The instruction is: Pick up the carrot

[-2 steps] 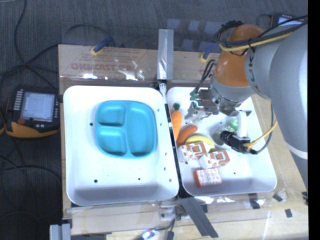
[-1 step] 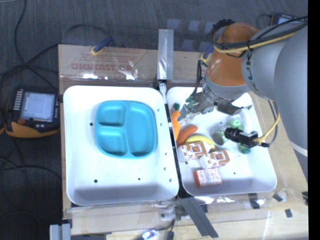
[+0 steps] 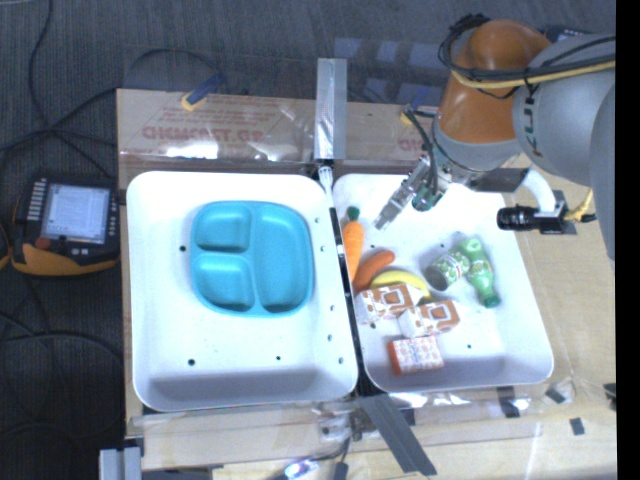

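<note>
In right bin (image 3: 520, 298): carrot (image 3: 352, 248), banana (image 3: 398, 280), cartons (image 3: 412, 330).

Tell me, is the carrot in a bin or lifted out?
In: the carrot lies along the right bin's left wall, the gripper apart from it.

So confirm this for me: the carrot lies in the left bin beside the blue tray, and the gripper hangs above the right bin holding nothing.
One thing is wrong. The camera view shows the carrot in the right bin, against its left wall, not in the left bin with the blue tray. The rest stands: the gripper hangs above the right bin, holding nothing.
</note>
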